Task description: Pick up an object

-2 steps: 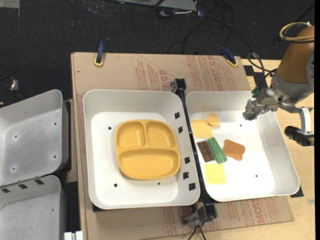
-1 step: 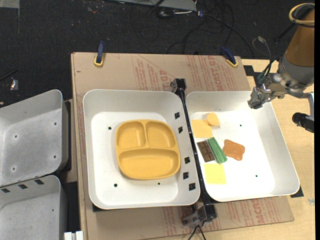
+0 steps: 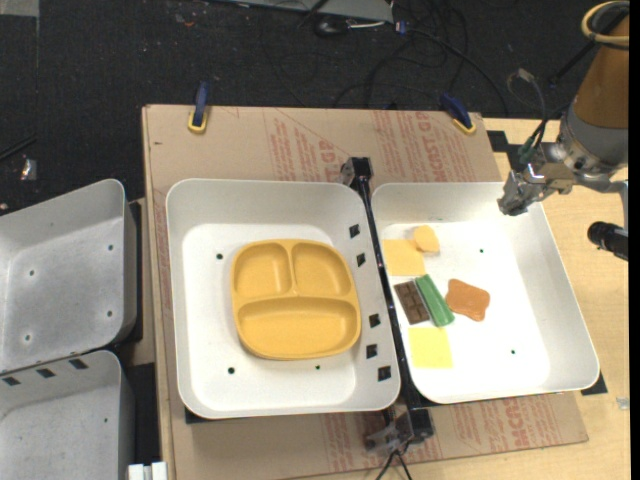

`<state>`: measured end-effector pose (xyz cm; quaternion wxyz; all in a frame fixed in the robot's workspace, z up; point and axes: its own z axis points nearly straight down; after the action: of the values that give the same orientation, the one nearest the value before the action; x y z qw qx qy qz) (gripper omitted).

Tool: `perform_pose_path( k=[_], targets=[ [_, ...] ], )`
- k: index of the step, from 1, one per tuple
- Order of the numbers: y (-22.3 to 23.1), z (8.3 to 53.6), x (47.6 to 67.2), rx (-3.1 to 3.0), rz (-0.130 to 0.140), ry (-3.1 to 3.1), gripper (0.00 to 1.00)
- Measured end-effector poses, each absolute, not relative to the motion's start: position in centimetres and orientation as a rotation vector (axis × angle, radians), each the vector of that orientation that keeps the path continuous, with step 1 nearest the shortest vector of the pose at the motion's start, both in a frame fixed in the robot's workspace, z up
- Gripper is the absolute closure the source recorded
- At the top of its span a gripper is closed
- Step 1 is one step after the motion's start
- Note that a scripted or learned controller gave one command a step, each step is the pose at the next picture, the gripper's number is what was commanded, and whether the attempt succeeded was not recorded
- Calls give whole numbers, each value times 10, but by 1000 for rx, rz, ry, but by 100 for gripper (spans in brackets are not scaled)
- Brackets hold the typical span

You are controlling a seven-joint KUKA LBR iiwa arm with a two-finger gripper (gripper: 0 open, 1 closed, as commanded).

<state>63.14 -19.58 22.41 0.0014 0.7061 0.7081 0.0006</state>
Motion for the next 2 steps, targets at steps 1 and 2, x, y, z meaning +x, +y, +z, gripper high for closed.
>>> perform_pose_path(
  k=[1,2],
  targets=[
    [-143,215,634,2215,1,2230,100],
    [-92,226,639,2213,3,2229,100]
  ],
)
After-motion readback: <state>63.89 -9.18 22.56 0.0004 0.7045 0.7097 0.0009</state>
